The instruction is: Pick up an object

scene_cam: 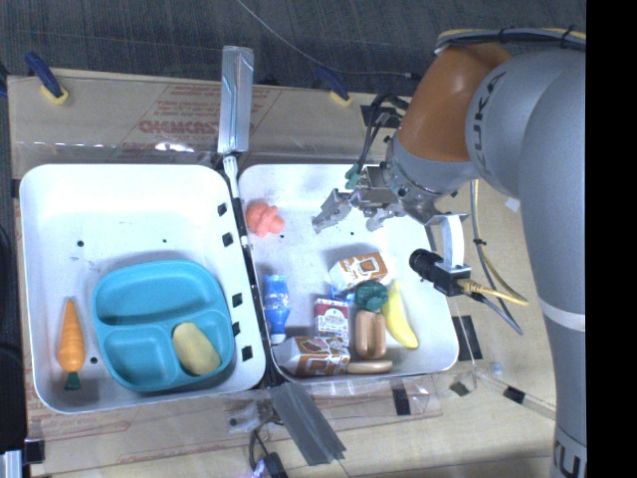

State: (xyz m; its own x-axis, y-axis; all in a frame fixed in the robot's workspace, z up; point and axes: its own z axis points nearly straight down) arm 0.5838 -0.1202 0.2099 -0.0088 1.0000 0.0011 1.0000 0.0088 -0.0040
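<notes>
My gripper hangs over the back half of the right bin, its two fingers spread apart with nothing between them. A pink lump lies to its left near the bin's divider wall. In front of the gripper sit a small brown and white carton, a green piece, a yellow banana, a hot dog, a red box, a brown packet and a blue bottle.
The left bin holds a blue divided tray with a yellow potato in one compartment, and an orange carrot beside the tray. The grey arm covers the right bin's far right corner.
</notes>
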